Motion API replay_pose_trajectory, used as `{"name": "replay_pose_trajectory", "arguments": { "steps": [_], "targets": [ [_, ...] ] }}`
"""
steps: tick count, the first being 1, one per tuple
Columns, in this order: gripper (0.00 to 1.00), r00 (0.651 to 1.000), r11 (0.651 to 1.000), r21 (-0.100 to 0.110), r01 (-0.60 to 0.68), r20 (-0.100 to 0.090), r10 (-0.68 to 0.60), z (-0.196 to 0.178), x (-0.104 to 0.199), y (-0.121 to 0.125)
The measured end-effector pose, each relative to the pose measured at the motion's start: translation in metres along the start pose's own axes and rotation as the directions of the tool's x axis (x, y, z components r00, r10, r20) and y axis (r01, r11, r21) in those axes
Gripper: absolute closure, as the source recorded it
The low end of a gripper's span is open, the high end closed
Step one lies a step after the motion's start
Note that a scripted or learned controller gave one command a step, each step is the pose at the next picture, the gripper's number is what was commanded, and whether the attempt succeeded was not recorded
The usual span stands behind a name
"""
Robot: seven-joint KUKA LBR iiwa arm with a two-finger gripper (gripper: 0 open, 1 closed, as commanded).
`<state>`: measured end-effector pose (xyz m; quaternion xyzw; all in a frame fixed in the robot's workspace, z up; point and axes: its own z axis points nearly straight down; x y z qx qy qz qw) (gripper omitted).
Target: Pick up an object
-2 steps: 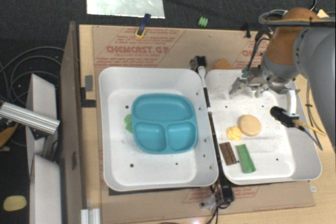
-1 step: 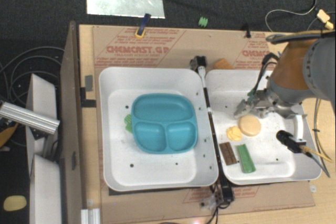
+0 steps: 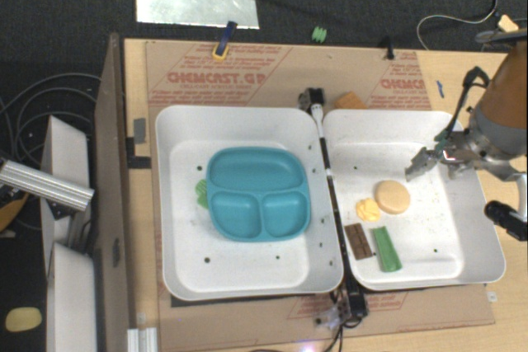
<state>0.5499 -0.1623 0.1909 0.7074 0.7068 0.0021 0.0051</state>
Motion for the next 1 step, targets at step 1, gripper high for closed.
{"name": "replay_pose_trajectory", "arguments": {
  "steps": [1],
  "targets": [
    [0.0, 1.0, 1.0, 0.008, 0.004, -0.005, -0.004, 0.1107, 0.0264, -0.0023]
  ]
}}
